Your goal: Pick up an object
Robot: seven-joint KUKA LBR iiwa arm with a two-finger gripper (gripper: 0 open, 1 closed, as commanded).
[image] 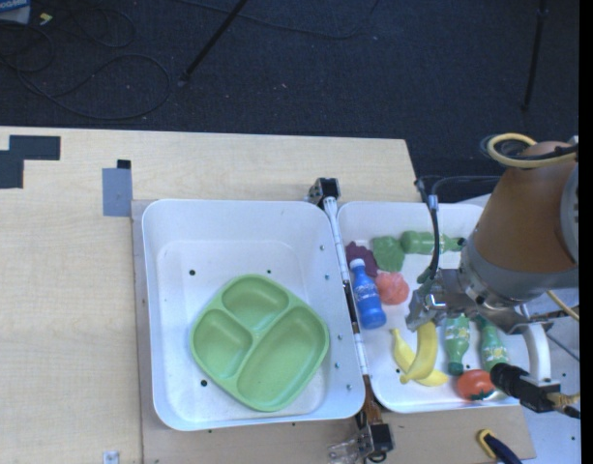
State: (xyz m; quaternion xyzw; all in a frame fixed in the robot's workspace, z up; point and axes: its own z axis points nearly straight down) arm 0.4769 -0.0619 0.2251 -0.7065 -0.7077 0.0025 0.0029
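Bench (64, 288): pale wood, bore two white bins side by side, touching along the middle.
Left bin (165, 235): held a green divided plate (260, 341), three compartments, nothing on it, lying flat toward the near right corner.
Right bin (369, 222): crowded with small toys, all close together.
Arm (528, 225): grey with an orange band, reached in from the right and hung over the right bin's far-right part, hiding what lay under it.
Gripper (429, 304): sat low among the toys, just above the banana's upper end; jaw state could not be told, no object seen between the fingers.
Banana (421, 356): yellow, curved, near the bin's front edge, nearest likely target.
Blue bottle (368, 296): white cap, lay beside the bin's left wall, next to a purple piece (360, 256).
Green bottles (457, 344): two, just right of the banana.
Other toys: green block (389, 251), pink-red lump (394, 287), orange-red fruit (475, 383).
Step in hand: judged as the descent onto a pick, nothing lifted yet.
Next move: likely called for closing squarely on one toy, then a straight lift clear of the neighbours.
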